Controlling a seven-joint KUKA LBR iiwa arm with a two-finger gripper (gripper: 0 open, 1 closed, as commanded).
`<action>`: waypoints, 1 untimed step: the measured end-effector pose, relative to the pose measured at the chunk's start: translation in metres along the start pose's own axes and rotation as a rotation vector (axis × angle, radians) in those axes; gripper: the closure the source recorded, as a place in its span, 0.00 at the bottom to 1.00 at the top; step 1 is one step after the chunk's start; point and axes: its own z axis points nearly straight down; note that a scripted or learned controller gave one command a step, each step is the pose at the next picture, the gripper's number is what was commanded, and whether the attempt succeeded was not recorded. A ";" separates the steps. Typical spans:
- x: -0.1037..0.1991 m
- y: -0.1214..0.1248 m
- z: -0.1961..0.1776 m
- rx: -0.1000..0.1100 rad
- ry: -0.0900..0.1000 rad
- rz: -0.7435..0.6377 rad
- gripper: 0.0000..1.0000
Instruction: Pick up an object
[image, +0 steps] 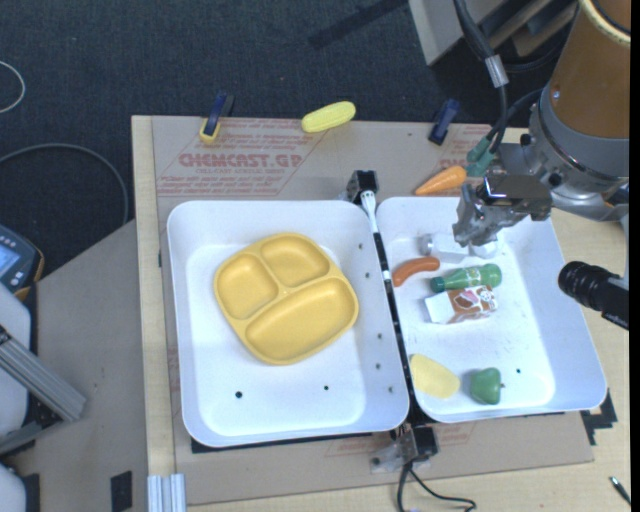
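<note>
The gripper (478, 236) hangs over the right bin's (570, 330) far edge; whether it is spread or pressed together cannot be told. Just beside it lie a toy sausage (415, 268) and green bottle (466, 278), then a packet (463, 304). A yellow piece (434, 376) and green pepper (485, 385) sit near the front rim, with bare floor between.

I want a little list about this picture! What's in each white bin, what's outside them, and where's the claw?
left bin: yellow divided plate
right bin: orange hot dog, green bottle, small packet, yellow chip-shaped piece, green pepper
outside the bins: yellow banana-like toy, orange carrot
claw: over the right bin's far end, above the green bottle
holding anything: nothing seen between its fingers
</note>
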 end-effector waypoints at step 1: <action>-0.010 -0.002 0.056 0.017 -0.002 0.004 1.00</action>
